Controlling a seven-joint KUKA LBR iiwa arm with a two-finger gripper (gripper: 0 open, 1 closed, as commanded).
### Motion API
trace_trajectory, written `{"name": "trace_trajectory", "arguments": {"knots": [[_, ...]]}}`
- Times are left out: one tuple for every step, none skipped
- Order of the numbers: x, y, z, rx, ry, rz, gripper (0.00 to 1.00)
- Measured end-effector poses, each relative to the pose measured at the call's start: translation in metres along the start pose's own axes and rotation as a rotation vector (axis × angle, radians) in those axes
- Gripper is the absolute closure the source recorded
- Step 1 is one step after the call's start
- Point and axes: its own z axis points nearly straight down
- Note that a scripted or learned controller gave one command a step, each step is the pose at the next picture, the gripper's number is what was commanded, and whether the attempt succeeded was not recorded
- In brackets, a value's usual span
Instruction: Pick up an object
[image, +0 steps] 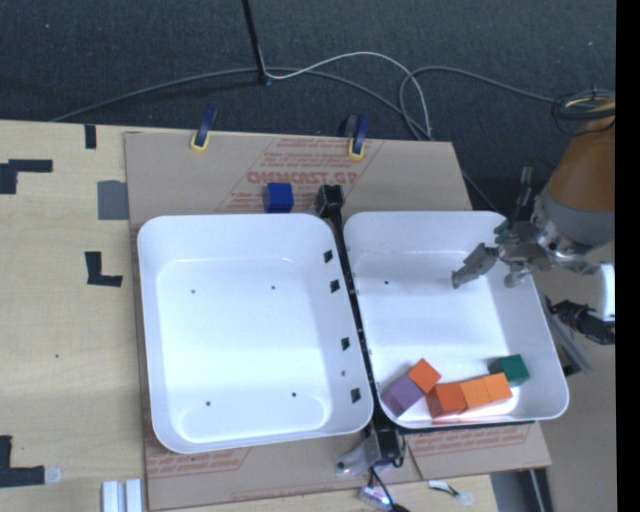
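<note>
Where the cardboard sheet (400, 160) shows behind the bins, red print reads roughly "CHEMCAST GP", seen upside down; more red print on its front edge is too small to read. Two clips pin the sheet's far edge: yellow-and-blue clip (204, 131) on the left, second clip (356, 138) right of it.

Left bin (160, 300): bare white floor, a few small dark dots on it. Right bin (520, 330): all the blocks sit in its near corner. Purple block (402, 393) is leftmost, small orange block (424, 375) touching it just behind. Red-orange block (447, 398) and light orange block (489, 389) lie side by side in a row along the near wall, touching. Green block (512, 368) is at the row's right end, just behind the light orange one.

Blue cube (279, 196) sits outside the bins on the cardboard, behind the left bin's far wall. Black bracket (329, 199) is at the far end of the seam between the bins, just beside the cube.

Tool (487, 262) hangs over the right bin's far right part, well apart from the blocks. One grey finger (472, 268) points left and down at a slant. Nothing is gripped; can't tell how far the jaws are spread. Arm's orange band (588, 170) is at the right edge.

Counter (60, 330) is pale wood with black tape marks. Cables (330, 68) run over the dark floor behind.
</note>
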Motion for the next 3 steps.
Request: {"name": "trace_trajectory", "arguments": {"knots": [[0.0,0.002,-0.005,-0.008,-0.002,-0.001,0.0],[-0.001,-0.006,0.055,-0.004,0.0,-0.001,0.0],[-0.001,-0.007,0.108,-0.004,0.0,-0.001,0.0]]}}
